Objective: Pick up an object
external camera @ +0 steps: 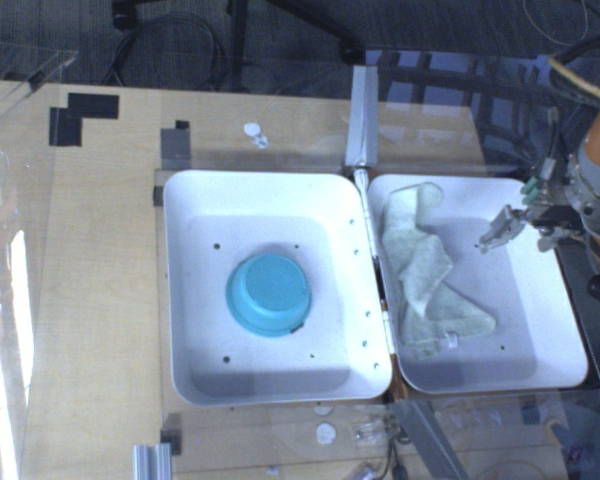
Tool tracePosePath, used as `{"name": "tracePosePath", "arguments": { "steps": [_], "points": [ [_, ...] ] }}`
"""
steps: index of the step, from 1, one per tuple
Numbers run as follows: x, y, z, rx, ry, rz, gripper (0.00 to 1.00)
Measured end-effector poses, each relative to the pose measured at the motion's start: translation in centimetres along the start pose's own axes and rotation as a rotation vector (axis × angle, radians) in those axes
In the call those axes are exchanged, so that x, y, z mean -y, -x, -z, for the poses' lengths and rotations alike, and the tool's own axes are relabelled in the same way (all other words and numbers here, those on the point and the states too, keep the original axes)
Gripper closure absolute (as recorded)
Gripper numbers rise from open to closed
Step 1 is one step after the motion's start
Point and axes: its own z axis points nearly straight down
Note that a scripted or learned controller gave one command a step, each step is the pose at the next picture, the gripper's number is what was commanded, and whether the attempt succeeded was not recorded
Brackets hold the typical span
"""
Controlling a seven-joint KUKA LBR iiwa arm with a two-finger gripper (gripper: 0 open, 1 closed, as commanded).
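Entering from the right edge of the frame, mid-height: grey arm (598, 183) with an orange band at the upper right.

Gripper (492, 236): poised over the right bin's upper right part, pointing leftward and down. Fingers appear thin and close together at the tip; nothing lies between them. Whether the tip touches the bin floor cannot be told. It stands apart from the cloth, to that item's right.

Right bin (540, 363): shallow, white, in the right half of the frame. Contents: one pale, crumpled cloth (420, 273), lying along the bin's left wall from the upper left corner down toward the lower middle, with a fold spreading rightward near the bottom.

Left bin (195, 268): shallow, white, centre of the frame, touching the right bin along a shared edge. Contents: one blue bowl (270, 294), round, upside down, resting slightly below the middle of the bin floor.

Bench (80, 298): light wood surface, carrying both bins; black tape marks (80, 116) at its upper left.
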Motion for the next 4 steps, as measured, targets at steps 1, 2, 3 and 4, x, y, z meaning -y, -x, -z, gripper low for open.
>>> {"name": "tracePosePath", "arguments": {
  "steps": [1,2,3,4],
  "points": [
    [-10.1,-2.8,-7.1,0.002,0.005,0.285,0.00],
    [-11.0,-4.6,-18.0,0.003,0.009,0.429,0.00],
    [-13.6,-0.7,-18.5,-0.017,-0.008,0.413,0.00],
    [-14.0,-0.4,-17.2,0.000,0.012,0.415,1.00]
  ]
}}
